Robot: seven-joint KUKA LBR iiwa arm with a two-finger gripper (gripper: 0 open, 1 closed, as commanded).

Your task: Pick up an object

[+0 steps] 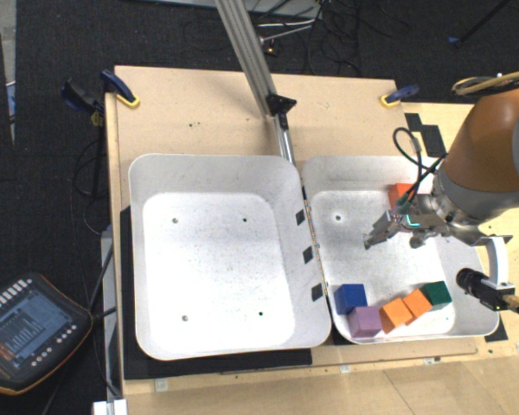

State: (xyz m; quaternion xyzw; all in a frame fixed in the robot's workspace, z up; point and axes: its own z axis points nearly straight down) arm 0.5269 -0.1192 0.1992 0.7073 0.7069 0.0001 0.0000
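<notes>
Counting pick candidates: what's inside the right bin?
Right bin holds blue, purple, orange and green blocks along its near edge. Another orange object sits partly hidden behind the claw.

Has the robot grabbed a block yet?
Not yet. The pincer is over the right bin, carrying nothing I can see. The blue block, purple block, orange block and green block lie along the bin's near edge. Picking one up is left.

Orange block in right bin mostly hidden behind gripper; finger state too small to tell. Arm cut off at right edge. Pendant, probably a teach pendant, clipped at left edge
</notes>
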